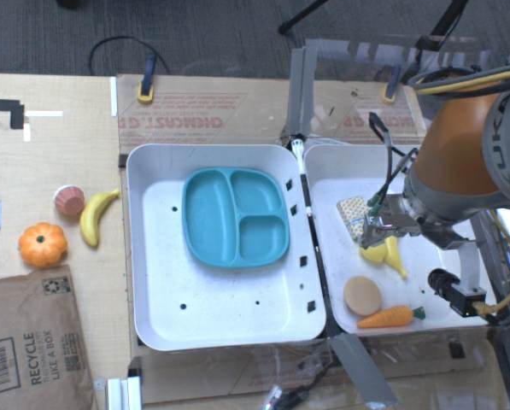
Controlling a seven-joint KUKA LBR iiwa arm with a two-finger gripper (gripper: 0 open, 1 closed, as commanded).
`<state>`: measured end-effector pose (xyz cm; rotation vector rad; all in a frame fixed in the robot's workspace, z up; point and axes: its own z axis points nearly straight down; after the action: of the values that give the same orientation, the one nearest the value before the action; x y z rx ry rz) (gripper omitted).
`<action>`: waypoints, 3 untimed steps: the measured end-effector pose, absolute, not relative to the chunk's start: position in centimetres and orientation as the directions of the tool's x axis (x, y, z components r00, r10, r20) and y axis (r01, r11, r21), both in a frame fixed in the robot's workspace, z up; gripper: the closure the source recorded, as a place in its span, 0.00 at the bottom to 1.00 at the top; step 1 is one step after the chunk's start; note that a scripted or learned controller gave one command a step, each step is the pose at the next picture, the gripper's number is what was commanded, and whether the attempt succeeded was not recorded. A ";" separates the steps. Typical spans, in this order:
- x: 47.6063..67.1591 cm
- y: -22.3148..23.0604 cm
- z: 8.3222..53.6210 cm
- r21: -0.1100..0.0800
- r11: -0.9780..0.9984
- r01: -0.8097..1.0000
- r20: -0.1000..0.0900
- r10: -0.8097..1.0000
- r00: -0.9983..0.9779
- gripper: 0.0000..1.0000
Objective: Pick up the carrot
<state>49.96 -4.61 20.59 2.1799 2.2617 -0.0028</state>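
The carrot (386,317) lies at the right bin's near edge, below the tool (379,233) and apart from it. Approach is unfinished: the tool hovers over a yellow toy (388,254), its state unreadable. Next, shift nearer and descend.

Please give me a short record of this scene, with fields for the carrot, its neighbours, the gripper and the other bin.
carrot: carrot lies flat near the front of the right bin
neighbours: round tan disc just behind-left of it; yellow toy farther back
gripper: gripper low over the yellow toy, away from the carrot
left bin: holds a blue divided plate
on bench: pumpkin, banana
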 end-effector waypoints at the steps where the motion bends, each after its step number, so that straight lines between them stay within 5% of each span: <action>1: 47.7 -12.5 19.1 -0.003 -0.133 0.991 -0.001 0.991 0.133 1.00; 2: 47.8 -8.4 19.1 -0.002 0.191 0.982 0.000 0.982 -0.191 1.00; 3: 47.8 -3.1 19.1 -0.002 -0.175 0.985 -0.001 0.985 0.175 1.00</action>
<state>47.79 -3.08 19.08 2.4083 2.0182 -0.0037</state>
